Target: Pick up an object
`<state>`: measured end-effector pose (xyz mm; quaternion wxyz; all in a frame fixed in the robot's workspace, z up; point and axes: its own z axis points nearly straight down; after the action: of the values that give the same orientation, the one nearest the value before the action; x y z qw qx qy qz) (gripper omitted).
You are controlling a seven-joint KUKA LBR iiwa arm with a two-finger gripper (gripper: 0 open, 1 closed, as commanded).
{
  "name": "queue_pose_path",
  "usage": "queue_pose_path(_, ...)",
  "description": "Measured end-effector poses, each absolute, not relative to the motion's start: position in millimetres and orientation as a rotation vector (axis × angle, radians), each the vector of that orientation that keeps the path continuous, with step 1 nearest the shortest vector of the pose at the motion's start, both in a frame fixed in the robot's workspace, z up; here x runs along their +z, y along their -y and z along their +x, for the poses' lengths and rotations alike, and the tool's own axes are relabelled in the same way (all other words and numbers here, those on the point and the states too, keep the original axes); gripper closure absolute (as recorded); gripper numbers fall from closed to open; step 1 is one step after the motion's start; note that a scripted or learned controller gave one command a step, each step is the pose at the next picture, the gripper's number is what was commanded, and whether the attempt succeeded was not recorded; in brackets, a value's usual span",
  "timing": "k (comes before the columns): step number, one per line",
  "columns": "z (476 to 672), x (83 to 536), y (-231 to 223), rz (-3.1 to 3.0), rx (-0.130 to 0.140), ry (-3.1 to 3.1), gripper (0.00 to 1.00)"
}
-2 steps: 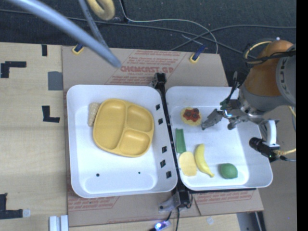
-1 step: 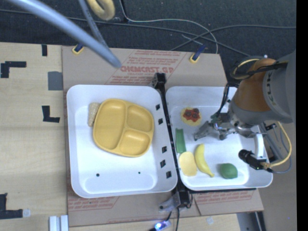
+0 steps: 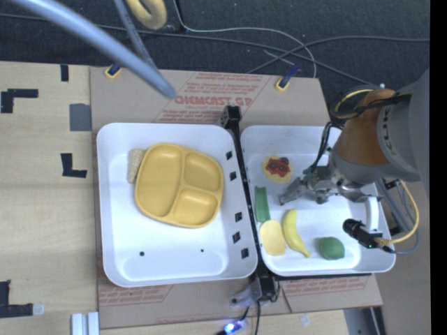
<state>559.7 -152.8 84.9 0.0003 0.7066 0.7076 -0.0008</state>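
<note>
In the right bin (image 3: 314,135) lie several small items: a yellow tart with red topping (image 3: 278,167), a green stick (image 3: 262,204), a banana (image 3: 295,232), a pale yellow piece (image 3: 272,237) and a green lime-like object (image 3: 331,248). My gripper (image 3: 292,194) hangs low over the middle of this bin. It sits just right of the green stick, below the tart and above the banana. I see nothing held in it.
The left bin (image 3: 119,250) holds a yellow divided plate (image 3: 178,185) with a tan piece (image 3: 135,165) tucked under its left edge. A black divider (image 3: 241,201) runs between the bins. The arm's orange band (image 3: 360,131) and cables (image 3: 401,222) crowd the right bin's right side.
</note>
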Motion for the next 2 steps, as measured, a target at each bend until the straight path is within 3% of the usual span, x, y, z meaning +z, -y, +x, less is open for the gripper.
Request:
queue_pose_path(1,560.4,96,153,2.216,-0.001,-2.220,1.00)
queue_pose_path(2,568.6,143,148,2.218,0.002,-2.222,1.00)
